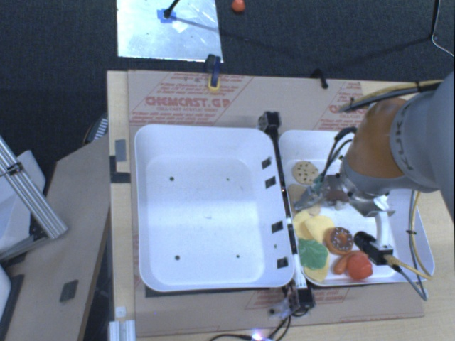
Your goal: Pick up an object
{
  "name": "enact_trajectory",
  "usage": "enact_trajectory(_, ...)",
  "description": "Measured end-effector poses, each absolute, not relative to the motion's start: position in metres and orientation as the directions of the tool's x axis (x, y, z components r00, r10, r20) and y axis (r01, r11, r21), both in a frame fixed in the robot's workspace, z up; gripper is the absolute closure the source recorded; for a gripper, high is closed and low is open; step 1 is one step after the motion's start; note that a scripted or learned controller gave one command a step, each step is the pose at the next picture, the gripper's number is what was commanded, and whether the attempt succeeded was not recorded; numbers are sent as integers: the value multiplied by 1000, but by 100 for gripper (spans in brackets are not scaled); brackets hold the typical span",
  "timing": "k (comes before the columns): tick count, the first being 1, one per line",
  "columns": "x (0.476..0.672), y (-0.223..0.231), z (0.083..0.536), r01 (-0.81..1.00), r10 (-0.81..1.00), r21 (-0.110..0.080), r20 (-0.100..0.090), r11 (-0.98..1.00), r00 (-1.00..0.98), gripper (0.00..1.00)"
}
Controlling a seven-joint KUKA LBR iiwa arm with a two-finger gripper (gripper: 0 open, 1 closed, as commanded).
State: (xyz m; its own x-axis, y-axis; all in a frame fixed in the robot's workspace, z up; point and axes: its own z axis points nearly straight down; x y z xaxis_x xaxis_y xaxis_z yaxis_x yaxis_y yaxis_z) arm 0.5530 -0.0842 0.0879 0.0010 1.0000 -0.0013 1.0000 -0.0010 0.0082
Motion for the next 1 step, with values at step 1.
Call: enact_trajectory(1,520,-104,88,1000,1000,12,0,1,-1,0)
